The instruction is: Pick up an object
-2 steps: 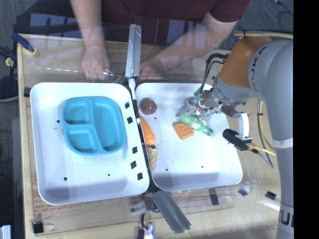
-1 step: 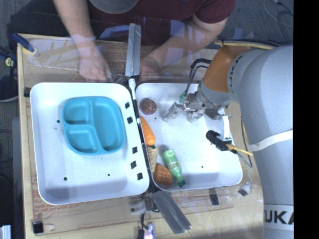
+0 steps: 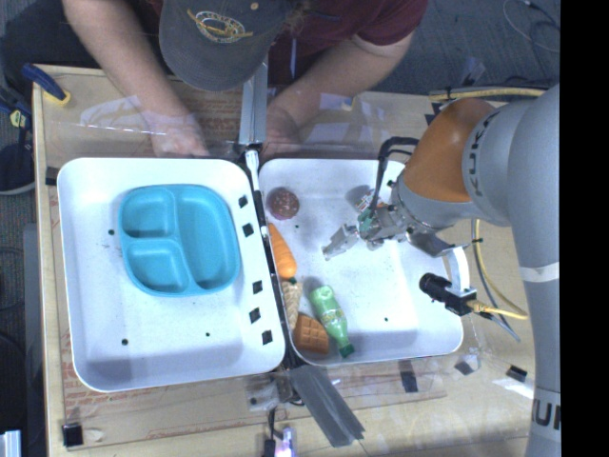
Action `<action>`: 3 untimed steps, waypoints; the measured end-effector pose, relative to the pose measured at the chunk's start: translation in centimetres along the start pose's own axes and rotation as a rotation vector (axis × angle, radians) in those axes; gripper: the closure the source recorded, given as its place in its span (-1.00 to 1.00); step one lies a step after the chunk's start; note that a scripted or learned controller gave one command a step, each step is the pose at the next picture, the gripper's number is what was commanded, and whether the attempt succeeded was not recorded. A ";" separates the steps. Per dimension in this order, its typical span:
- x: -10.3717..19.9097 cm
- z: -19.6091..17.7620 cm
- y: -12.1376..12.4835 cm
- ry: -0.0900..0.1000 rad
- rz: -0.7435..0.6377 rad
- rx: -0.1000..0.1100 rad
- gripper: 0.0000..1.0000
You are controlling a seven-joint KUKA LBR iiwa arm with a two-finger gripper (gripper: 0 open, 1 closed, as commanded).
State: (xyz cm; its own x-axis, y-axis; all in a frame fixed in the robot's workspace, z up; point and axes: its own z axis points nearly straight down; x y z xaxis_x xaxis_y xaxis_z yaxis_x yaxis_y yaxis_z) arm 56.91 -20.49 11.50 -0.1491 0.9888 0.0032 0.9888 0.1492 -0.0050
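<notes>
My gripper (image 3: 344, 224) hangs over the middle of the right bin (image 3: 419, 322), open, with nothing between its fingers. Left of it, along that bin's left side, lie a brown round object (image 3: 283, 202), an orange carrot (image 3: 284, 253), a green bottle (image 3: 330, 318) and a brown waffle-like piece (image 3: 309, 334). The nearest of these, the brown round object, is apart from the gripper.
The left bin (image 3: 95, 350) holds a blue divided tray (image 3: 179, 238). A person in a cap leans over the far side of the bench, with hands (image 3: 181, 136) resting just behind the bins. The arm (image 3: 457, 160) covers the right bin's far right corner.
</notes>
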 end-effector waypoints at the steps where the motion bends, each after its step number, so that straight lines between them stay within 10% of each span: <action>1: 5.1 -1.0 -6.5 0.001 -0.106 -0.001 -1.00; 2: 6.2 2.6 -8.2 0.000 -0.199 -0.005 -1.00; 3: 6.2 1.9 -8.0 0.003 -0.204 -0.004 1.00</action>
State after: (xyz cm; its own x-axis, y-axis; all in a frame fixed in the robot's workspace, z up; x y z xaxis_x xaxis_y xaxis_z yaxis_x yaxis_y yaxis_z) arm 48.02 -15.57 9.62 -0.3465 0.9380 0.0066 0.9380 0.3465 -0.0004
